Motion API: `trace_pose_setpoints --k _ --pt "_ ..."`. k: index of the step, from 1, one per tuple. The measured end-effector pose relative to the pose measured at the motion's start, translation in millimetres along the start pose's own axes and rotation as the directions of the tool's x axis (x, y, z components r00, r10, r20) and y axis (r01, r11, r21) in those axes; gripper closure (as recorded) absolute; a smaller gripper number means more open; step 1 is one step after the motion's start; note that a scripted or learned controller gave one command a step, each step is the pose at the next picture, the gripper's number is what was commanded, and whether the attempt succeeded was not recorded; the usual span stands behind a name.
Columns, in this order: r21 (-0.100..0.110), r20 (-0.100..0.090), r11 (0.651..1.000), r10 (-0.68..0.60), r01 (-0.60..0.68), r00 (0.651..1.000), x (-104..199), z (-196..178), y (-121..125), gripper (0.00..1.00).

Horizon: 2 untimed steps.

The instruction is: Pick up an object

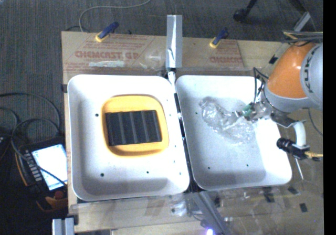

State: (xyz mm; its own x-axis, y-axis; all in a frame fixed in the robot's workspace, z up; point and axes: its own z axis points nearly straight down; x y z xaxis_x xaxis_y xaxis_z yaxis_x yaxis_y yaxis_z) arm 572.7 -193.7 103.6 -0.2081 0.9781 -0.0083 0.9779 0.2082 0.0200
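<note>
A crumpled clear plastic bag point(223, 118) lies in the upper middle of the right bin point(231, 168). A yellow tray-like object point(135, 125) with a black ridged centre lies flat in the left bin point(84, 139). My gripper point(251, 111) comes in from the right under the orange wrist band point(287, 77). It is low over the right bin, at the right end of the plastic bag. The arm's body hides most of the gripper, and I cannot tell whether it is touching the bag.
A metal divider post point(174, 40) stands at the back between the bins. Two blue clamps point(106, 31) point(219, 36) sit on the cardboard behind them. A lit tablet point(47, 163) lies on the floor at the left.
</note>
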Motion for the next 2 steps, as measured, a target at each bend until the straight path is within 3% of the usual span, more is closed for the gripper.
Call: trace_pose_setpoints --k 1,2 --pt "0.007 0.001 0.999 -0.042 0.042 0.999 22.9 11.4 7.6 0.00" --pt "-0.002 0.002 0.999 -0.043 0.043 0.999 23.0 -1.3 11.0 1.00"
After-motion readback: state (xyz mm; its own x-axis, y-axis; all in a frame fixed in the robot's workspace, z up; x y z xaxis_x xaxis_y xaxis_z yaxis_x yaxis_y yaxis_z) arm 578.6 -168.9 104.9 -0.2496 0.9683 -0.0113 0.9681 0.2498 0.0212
